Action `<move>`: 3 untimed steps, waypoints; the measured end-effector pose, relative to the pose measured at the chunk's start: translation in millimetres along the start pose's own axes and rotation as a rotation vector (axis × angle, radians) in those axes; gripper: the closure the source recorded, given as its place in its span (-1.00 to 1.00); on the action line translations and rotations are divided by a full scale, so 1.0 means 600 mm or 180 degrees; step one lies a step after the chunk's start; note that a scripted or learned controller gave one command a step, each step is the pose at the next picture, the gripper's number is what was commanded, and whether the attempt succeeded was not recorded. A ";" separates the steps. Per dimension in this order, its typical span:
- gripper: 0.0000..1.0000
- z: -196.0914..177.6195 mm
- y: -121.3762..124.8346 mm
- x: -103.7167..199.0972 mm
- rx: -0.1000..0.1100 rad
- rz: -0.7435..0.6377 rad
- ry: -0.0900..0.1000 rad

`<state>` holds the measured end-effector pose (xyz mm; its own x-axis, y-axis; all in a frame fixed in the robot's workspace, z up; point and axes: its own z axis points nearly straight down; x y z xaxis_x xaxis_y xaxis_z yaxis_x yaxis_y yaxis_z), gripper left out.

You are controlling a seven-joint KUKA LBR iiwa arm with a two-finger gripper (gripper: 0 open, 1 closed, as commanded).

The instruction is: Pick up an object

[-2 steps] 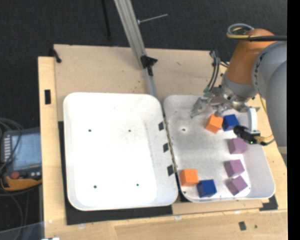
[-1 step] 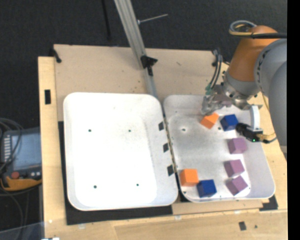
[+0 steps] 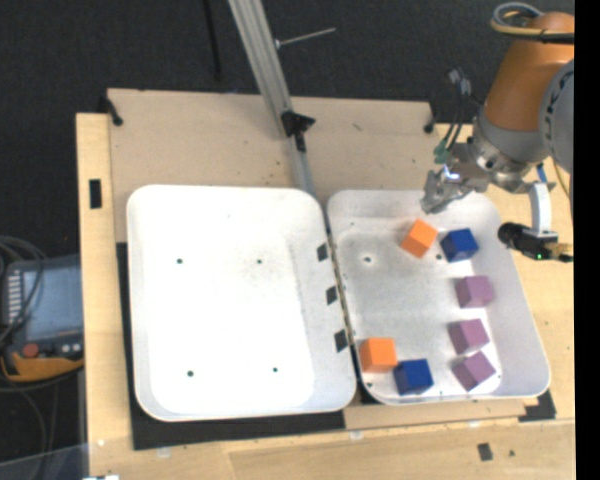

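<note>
The tool [image 3: 442,194] hangs over the right bin's [image 3: 380,223] far edge, just beyond the orange cube [image 3: 418,238], likely lining up a grasp; its state I cannot tell.

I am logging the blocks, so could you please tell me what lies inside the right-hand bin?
The right-hand bin holds seven blocks: two orange, two blue and three purple. The pincer hangs over its far edge and covers a small patch there.

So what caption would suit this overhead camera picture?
Gripper poised above an orange block in the right bin.
</note>
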<state>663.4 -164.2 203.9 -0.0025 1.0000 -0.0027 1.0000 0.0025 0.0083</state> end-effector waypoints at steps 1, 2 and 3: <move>1.00 -0.077 0.001 0.005 0.0003 -0.0009 0.0003; 1.00 -0.130 0.003 0.003 0.0009 -0.0017 0.0004; 1.00 -0.104 -0.018 0.086 0.0028 -0.0008 0.0009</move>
<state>652.2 -112.2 266.1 -0.0051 1.0000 0.0003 1.0000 0.0051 -0.0005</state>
